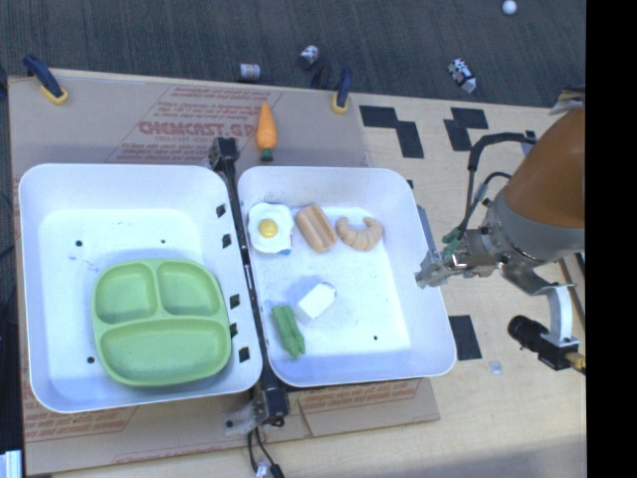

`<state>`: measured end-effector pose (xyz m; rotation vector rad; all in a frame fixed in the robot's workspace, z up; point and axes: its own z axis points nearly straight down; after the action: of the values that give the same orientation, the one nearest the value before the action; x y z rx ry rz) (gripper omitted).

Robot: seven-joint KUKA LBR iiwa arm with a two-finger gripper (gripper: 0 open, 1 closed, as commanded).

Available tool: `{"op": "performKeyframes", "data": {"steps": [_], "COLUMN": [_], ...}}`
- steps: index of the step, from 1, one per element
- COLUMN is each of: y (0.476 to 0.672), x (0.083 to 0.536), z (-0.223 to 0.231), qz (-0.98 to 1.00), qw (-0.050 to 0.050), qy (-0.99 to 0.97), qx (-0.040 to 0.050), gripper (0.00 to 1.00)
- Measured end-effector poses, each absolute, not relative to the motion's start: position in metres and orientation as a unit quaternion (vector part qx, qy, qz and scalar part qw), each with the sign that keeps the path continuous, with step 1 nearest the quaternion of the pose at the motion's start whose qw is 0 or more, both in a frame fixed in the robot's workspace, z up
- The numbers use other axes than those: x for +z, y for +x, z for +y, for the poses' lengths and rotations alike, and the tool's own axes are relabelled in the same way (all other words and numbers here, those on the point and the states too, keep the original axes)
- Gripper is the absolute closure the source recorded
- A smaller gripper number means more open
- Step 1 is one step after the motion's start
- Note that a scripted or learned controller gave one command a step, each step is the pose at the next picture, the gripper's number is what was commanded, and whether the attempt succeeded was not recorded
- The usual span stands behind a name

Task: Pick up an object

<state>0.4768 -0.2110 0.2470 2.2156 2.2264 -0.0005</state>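
The right bin holds a fried egg, a hot dog, a croissant, a white block and a green pea pod. My gripper hovers over the bin's right rim, apart from all of these; the croissant is the nearest to it. Nothing shows between its fingers. The arm's grey wrist and orange band stand to the right of the bin.
The left bin holds a green divided plate. An orange carrot lies on the cardboard behind the bins. Blue clamps grip the board's far edge. Small loose items lie on the dark floor beyond.
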Motion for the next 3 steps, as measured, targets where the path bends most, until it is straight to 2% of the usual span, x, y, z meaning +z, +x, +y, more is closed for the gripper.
{"op": "performKeyframes", "data": {"steps": [2,3], "y": [0.476,0.477], "x": [0.226,0.238], "z": [-0.211,-0.211], "qz": [0.709,0.709], "qw": [-0.002,0.001], "qy": [0.705,0.705], "qx": [-0.001,0.0002], "gripper": [1.0,1.0]}}
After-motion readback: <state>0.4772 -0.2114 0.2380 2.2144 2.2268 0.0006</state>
